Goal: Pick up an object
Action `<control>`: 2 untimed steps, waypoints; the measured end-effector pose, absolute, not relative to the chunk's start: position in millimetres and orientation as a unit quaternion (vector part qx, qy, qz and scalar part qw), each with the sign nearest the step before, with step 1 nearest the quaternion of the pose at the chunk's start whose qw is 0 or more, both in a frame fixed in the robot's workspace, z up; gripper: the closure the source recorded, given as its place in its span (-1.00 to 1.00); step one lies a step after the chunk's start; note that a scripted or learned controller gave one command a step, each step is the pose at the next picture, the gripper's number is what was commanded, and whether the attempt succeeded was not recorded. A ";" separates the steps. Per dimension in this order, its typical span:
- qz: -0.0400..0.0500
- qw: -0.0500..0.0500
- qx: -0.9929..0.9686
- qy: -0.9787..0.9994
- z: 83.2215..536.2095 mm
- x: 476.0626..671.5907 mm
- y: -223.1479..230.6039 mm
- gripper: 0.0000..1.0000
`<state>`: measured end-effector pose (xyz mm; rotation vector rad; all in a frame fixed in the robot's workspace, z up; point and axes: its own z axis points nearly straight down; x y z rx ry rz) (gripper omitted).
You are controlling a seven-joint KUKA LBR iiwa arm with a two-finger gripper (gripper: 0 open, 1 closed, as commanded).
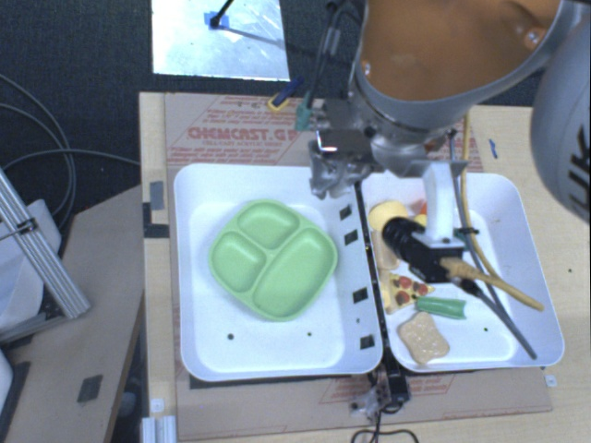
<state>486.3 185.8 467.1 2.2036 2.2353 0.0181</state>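
Note:
My gripper (334,181) hangs over the far end of the divider between the two white bins, under the big grey and orange wrist. In the left bin (199,340) lies a light green divided plate (273,258), a little to the left of and nearer than the gripper. The right bin (517,212) holds a yellow rounded toy (386,214) just right of the gripper, partly hidden by robot parts. Closer to the front lie a small pizza slice (404,290), a green pea pod (444,306) and a tan toast-like piece (424,338). Nothing shows in the gripper's grasp.
Both bins rest on a cardboard sheet (231,132) on the bench. A shiny square panel (220,26) lies beyond the bins. Cables and a metal frame (37,257) stand off to the left.

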 end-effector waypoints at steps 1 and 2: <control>0.000 0.000 0.707 0.707 424.1 501.8 175.8 1.00; 0.002 0.001 0.705 0.709 436.7 502.0 176.0 1.00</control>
